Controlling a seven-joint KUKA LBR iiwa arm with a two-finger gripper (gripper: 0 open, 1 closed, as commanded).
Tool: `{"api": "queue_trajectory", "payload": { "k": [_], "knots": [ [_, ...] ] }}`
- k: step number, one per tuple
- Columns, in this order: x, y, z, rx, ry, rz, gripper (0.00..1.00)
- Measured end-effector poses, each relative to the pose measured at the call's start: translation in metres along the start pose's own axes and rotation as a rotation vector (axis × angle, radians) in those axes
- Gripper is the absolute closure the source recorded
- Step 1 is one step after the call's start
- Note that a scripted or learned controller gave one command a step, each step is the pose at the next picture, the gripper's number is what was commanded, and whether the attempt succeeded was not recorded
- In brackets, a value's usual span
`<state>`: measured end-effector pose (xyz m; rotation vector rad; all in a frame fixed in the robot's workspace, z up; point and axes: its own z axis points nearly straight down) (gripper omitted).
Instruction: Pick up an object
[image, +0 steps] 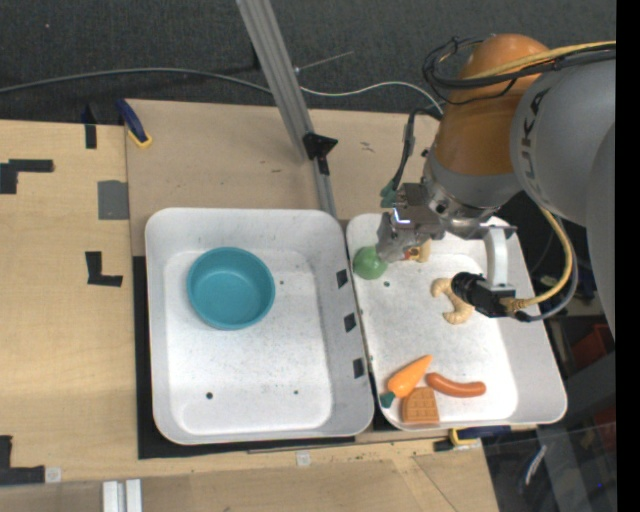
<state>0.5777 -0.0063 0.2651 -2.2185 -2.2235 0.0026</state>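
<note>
The grey arm with its orange band is reaching in from the right over the right-hand white bin (520, 395), and its jaws (392, 243) are hanging at the bin's upper left corner, right above a small green round object (368, 264). The green object is sitting just inside that corner, close against the bin's left wall, and the tips of the jaws are overlapping its upper right edge; whether they are spread or pressed together cannot be told from this slanted angle, and nothing can be seen pinched between them. Further right in the same bin, a pale beige curved piece (452, 303) is lying partly beside a black fitting on the arm's cabling. Near the bin's front edge an orange carrot (408, 376) is lying tilted, a red-orange sausage (456, 385) is lying just beside it to the right, and a tan waffle-like square (421, 406) is resting just below the two. In the left-hand white bin (180, 400) a teal bowl (231, 287) is standing upright in the upper left part. Both bins are sitting side by side on the tan worktop (60, 380).
</note>
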Motion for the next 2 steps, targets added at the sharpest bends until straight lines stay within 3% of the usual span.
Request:
{"api": "queue_trajectory", "payload": {
  "k": [2],
  "knots": [
    [0.104, 0.013, 0.043, 0.003, 0.001, -0.003, 1.00]
  ]
}}
